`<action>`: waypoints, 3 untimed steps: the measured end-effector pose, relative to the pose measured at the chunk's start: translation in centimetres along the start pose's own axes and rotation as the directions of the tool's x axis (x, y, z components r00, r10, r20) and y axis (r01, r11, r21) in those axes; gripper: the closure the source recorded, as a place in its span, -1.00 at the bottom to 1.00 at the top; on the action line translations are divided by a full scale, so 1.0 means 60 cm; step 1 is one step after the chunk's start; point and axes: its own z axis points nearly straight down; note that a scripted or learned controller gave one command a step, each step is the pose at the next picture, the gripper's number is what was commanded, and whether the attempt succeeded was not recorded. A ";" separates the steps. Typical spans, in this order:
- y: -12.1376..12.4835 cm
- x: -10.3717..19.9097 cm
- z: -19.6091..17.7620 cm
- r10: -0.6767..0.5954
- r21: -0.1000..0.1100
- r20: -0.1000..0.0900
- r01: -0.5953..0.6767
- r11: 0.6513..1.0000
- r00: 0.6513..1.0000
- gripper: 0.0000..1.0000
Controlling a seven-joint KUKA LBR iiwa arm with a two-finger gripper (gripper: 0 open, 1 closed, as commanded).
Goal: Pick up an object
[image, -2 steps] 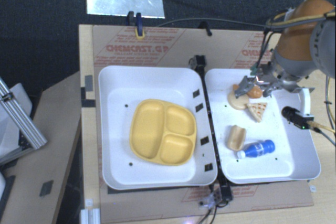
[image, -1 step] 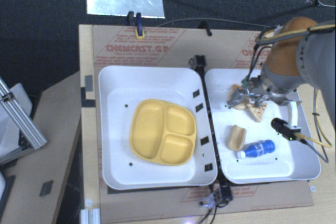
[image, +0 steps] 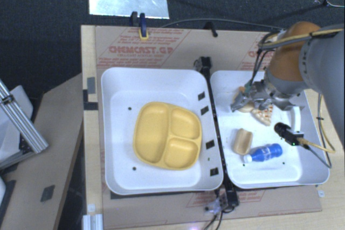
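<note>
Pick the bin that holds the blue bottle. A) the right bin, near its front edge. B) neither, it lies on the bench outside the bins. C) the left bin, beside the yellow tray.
A: the blue bottle lies in the right bin near its front edge, just right of a tan block, while the yellow tray sits in the left bin.

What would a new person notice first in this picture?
The yellow tray with three compartments stands out most; it lies in the middle of the left bin. Next comes the grey arm with its orange band, reaching from the right so that its gripper is low over the back of the right bin. A blue bottle lies on its side near that bin's front, beside a tan block.
</note>
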 end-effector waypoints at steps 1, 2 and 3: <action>0.002 0.000 -0.019 0.000 -0.003 0.000 0.000 1.000 1.000 1.00; 0.022 -0.008 -0.110 -0.001 0.004 -0.001 0.001 1.000 1.000 1.00; 0.038 -0.008 -0.215 -0.003 0.002 -0.001 0.003 1.000 1.000 1.00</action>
